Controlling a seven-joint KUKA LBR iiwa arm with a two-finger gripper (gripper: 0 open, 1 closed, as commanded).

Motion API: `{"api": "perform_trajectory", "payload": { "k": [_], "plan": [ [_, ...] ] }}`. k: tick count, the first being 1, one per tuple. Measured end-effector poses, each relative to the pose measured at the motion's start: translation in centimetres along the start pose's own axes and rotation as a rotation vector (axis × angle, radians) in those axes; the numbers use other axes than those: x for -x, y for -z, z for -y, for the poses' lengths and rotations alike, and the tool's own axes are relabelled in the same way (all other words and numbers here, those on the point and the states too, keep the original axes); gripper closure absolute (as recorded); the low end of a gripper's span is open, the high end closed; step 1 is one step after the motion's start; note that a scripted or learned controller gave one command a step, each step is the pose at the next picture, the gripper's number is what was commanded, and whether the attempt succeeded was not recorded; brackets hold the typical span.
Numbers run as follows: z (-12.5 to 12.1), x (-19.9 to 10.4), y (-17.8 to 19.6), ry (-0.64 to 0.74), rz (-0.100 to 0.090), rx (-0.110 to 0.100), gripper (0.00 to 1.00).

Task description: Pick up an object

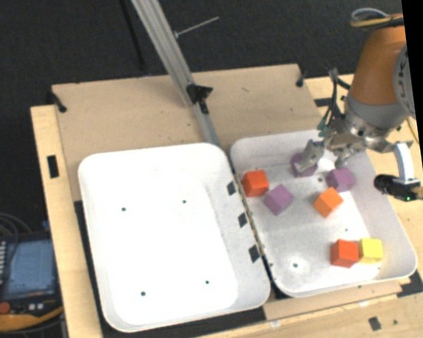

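Camera view looks down on a worktop (60,223) bearing two white bins; the right bin (397,256) serves as landmark. It holds seven blocks: three purple, three orange, one yellow. A purple block (302,163) sits at its far side, touching the hand (325,149), but whether the hand grips it or stands open I cannot tell. Another purple block (342,179) lies just right of it, and a third (278,199) near the bin's middle. Orange blocks (255,183) (327,202) (344,252) lie scattered; the yellow one (372,249) touches the nearest orange. The left bin (166,232) lies beside it.

Robot lab: bench (60,223), bins (157,164), teach pendant (25,278)
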State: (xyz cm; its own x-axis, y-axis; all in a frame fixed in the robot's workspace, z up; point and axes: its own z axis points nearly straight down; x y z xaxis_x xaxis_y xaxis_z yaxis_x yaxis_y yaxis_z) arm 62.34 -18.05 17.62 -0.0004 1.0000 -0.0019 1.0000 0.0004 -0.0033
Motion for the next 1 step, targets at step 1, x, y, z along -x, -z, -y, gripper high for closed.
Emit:
{"api": "perform_trajectory", "payload": {
  "k": [1],
  "plan": [
    [0.59,-0.08,-4.34,-0.002,0.000,0.000,0.00]
  ]
}}
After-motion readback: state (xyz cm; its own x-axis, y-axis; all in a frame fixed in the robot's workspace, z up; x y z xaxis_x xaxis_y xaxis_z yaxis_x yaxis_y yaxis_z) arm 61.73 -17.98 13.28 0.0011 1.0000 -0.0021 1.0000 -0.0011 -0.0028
